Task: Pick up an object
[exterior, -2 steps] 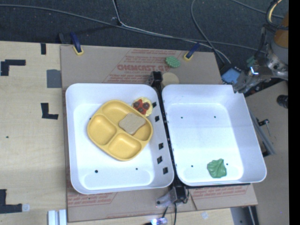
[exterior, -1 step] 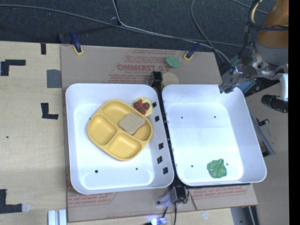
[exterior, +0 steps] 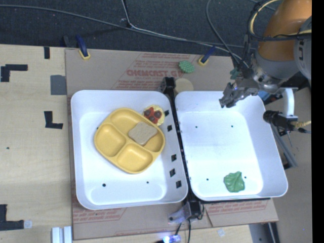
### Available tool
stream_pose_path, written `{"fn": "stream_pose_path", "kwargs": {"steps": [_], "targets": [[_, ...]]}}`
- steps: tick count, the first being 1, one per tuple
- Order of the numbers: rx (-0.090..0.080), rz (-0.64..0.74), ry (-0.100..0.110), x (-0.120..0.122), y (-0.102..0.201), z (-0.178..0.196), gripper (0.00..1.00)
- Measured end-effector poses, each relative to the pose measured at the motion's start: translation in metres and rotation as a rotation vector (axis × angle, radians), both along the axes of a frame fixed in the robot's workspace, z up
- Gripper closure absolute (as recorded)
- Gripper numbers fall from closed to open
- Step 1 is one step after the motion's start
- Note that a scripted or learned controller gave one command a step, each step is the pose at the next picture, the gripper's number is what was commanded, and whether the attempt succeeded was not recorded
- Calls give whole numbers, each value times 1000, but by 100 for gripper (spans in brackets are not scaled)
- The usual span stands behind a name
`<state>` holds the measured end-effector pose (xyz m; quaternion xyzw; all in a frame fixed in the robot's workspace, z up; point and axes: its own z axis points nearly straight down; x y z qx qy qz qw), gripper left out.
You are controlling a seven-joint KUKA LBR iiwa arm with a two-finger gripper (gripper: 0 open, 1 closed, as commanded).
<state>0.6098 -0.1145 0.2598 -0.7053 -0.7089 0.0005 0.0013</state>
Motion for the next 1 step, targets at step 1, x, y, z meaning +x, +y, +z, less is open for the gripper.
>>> {"fn": "stream_pose_path", "kwargs": {"steps": [1], "targets": [[0,1,-1,5,58,-9,100]]}}
